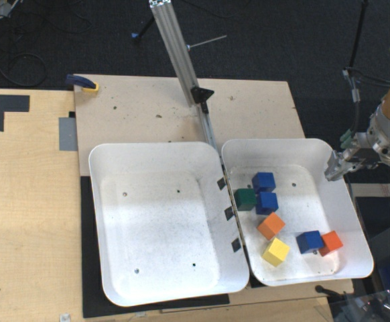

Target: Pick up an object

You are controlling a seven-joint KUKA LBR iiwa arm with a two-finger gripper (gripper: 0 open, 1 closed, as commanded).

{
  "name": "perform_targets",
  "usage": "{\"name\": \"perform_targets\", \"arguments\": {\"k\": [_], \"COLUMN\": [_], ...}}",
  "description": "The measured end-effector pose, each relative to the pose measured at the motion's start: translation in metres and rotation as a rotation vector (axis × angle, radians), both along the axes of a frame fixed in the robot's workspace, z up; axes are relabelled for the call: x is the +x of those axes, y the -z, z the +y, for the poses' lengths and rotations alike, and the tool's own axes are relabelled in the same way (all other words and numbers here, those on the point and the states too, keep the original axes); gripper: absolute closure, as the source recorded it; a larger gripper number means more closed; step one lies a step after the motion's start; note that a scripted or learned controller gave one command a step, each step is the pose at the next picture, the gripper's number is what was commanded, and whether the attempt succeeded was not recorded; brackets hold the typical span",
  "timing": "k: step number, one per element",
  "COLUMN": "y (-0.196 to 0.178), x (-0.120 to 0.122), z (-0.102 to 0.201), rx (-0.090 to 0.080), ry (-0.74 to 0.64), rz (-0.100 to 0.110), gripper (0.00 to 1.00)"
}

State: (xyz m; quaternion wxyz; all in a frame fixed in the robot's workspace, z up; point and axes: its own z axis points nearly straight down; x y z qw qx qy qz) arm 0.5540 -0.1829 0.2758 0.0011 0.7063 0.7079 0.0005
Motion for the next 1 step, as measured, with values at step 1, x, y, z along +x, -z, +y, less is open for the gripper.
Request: {"name": "perform_targets", "arguments": {"k": [1], "y": [0.0186], "x": [0.0025], "z": [0.0513], "rx": [0.004], "ry": [-0.001], "rz": [0.006], "gripper": [1.0]}}
